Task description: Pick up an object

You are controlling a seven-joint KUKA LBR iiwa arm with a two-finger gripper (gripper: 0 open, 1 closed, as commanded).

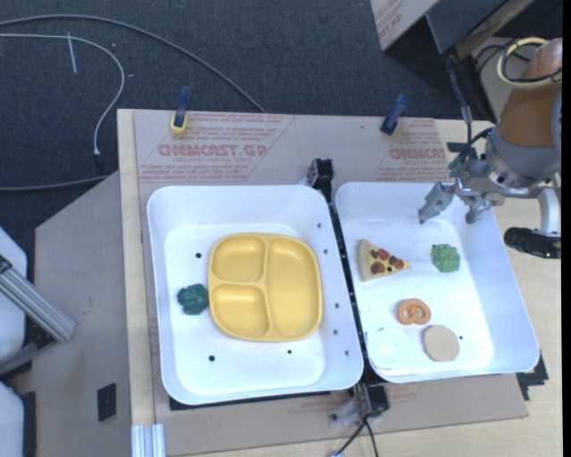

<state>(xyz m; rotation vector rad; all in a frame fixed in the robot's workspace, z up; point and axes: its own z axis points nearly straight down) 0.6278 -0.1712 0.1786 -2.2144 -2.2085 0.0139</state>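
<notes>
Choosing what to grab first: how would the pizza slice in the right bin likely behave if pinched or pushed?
The pizza slice looks like a moulded toy, so probably stiff and light. It lies flat on the right bin floor, so fingers may struggle to get under it. A push would likely slide it, not roll it.

The grey arm with its orange band (pixel 533 98) is cut off by the right edge, the brown cardboard box (pixel 401 20) by the top edge, and a faint clear round item (pixel 385 345) in the right bin's near-left corner is too indistinct to identify.
</notes>
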